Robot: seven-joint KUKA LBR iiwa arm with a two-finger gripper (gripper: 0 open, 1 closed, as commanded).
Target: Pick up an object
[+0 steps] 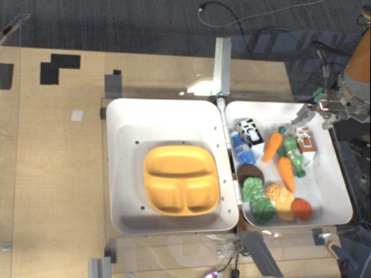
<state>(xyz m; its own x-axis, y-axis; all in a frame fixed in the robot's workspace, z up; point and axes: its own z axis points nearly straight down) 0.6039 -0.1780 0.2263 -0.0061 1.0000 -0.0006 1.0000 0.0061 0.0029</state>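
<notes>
**Two bins, toys in the right one**

The left bin (116, 172) is holding a yellow divided tray (181, 178). The right bin (339, 196) is carrying toy food: two carrots (272, 146), a tomato (302, 209), corn (280, 196), greens (253, 189) and a blue bottle (241, 149). The gripper (316, 113) is hanging above this bin's far right corner; whether it is open I cannot tell.

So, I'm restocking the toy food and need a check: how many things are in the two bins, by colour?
Orange carrots: 2
Green items: 3
Yellow: tray, corn: 2
Red tomato: 1
Blue bottle: 1
Brown item: 1
Black-and-white cow: 1
White-brown carton: 1
Total: 12
</notes>
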